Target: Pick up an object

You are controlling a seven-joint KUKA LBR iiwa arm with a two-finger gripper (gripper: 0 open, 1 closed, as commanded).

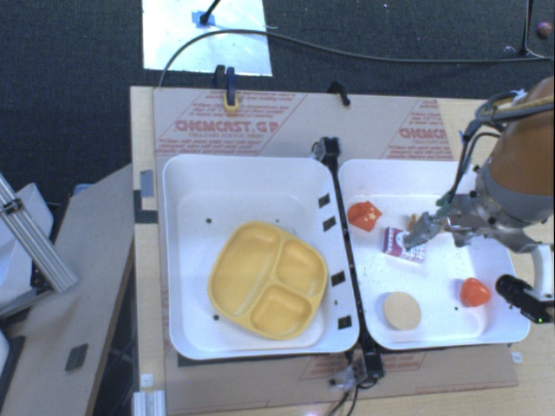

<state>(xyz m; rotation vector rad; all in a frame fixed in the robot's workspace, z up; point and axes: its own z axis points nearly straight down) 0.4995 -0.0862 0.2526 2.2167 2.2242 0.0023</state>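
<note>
My gripper point(419, 232) hangs low in the right bin point(434, 180), its tip right at a small purple and white packet point(401, 243) lying on the bin floor. A red strawberry-like piece point(365, 215) sits to the left of it near the bin's inner wall. A round tan disc point(401, 311) lies toward the front of the bin. An orange-red piece point(474, 292) rests at the front right. Nothing is seen lifted off the floor.
The left bin point(191, 189) holds a yellow divided tray point(268, 279). A black clamp strip point(342, 258) runs between the bins. The arm's grey body and orange band point(525, 159) cover the right bin's far right side. A cable point(460, 176) loops down beside the wrist.
</note>
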